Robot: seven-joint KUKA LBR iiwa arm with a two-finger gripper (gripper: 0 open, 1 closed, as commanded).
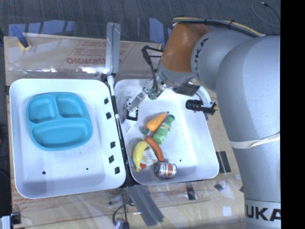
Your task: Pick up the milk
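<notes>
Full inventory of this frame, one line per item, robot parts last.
Left bin: 1, white, left half of bench.
Right bin: 1, white, beside the left bin.
Tray: 1, blue, three compartments, in left bin.
Carrot: 1, orange, middle of right bin.
Bottle: 1, green, beside the carrot.
Sausage: 1, orange-red, near the banana.
Banana: 1, yellow, near front of right bin.
Can: 1, red and silver, front of right bin.
Milk: cannot identify.
Arm: 1, grey with orange band, from the right.
Gripper: 1, over the right bin's far-left part.
</notes>
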